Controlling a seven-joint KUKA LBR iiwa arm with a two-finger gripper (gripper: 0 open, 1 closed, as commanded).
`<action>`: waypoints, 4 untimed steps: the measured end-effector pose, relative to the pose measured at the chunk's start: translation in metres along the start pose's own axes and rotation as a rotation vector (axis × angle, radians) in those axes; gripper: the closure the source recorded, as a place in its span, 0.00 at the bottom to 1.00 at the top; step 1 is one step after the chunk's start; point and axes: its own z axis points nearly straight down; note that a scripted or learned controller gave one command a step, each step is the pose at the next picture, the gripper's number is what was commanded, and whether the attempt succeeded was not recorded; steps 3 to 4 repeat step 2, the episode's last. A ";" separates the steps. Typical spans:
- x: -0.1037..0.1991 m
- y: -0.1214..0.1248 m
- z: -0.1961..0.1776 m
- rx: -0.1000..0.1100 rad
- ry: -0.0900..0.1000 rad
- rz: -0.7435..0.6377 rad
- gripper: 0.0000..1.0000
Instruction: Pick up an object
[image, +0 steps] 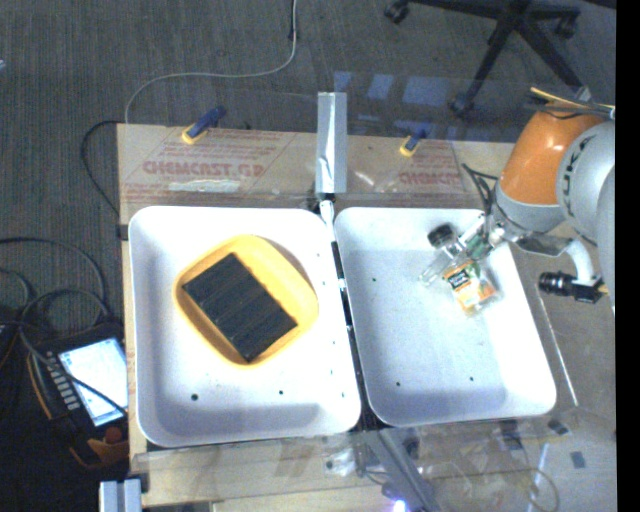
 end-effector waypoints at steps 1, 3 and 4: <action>0.001 0.002 -0.010 -0.003 0.001 -0.001 1.00; 0.041 0.051 -0.090 0.002 0.005 -0.065 1.00; 0.041 0.051 -0.090 0.002 0.005 -0.065 1.00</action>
